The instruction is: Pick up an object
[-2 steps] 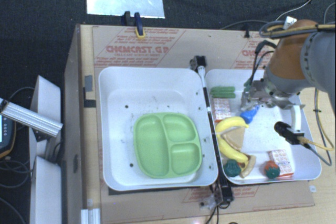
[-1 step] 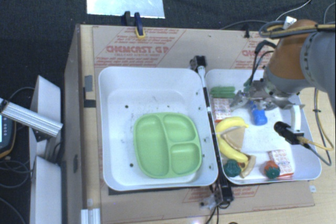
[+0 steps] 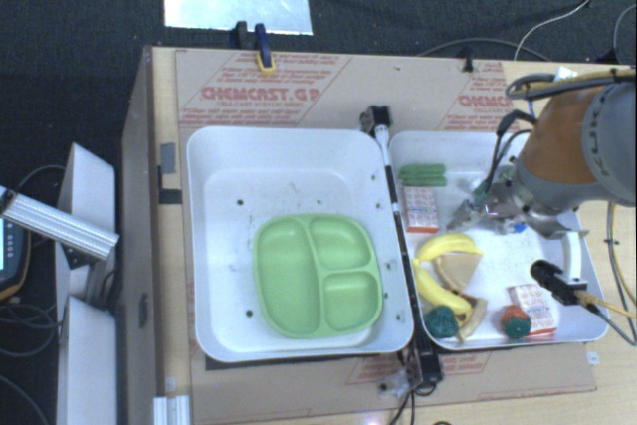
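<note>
Item: curved yellow banana [image 3: 447, 247], right white plastic bin [image 3: 468, 146], mid-floor.
I read it as light, firm-ish, smooth skin, bruises easy; I'd grip mid-body across the curve. Long axis approx left-right, second banana just below. End effector [image 3: 482, 204] hovers close above-right; can't tell its state.

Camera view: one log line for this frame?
arm over right bin | gripper above banana | green tray in left bin
</note>
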